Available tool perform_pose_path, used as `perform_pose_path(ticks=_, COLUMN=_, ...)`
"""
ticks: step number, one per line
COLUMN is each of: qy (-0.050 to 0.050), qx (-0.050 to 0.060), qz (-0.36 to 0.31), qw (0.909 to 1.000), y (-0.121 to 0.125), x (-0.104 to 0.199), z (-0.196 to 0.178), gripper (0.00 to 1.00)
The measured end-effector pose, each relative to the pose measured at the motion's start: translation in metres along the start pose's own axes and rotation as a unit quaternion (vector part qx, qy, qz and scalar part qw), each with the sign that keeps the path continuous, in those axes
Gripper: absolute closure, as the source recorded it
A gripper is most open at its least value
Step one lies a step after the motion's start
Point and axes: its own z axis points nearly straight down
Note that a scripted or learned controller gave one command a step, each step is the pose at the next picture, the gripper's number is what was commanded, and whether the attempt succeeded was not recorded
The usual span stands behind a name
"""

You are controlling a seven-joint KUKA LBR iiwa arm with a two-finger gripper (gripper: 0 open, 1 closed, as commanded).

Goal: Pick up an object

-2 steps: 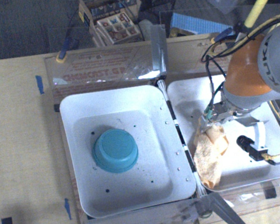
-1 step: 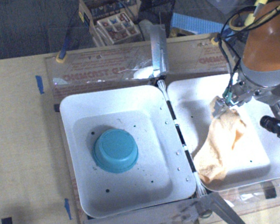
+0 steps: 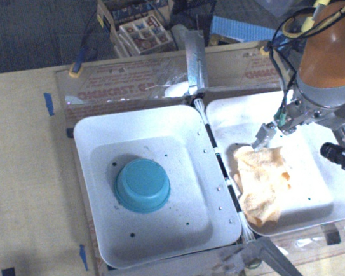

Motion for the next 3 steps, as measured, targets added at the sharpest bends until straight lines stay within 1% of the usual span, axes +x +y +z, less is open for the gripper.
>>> perform_pose_path(ticks=1, qy=-0.003, qx=-0.006, qz=0.005, qw=1.0000, y=-0.025, x=-0.063, z=0.106, gripper=0.00)
perform_pose_path(ticks=2, qy=-0.003, qx=-0.009, qz=0.008, qw=0.9999, y=-0.024, x=-0.064, z=0.095, gripper=1.00)
perform_pose_path(ticks=3, qy=0.000, qx=0.000, qz=0.049, qw=0.9988, y=0.007, x=-0.021, z=-0.008, gripper=1.00)
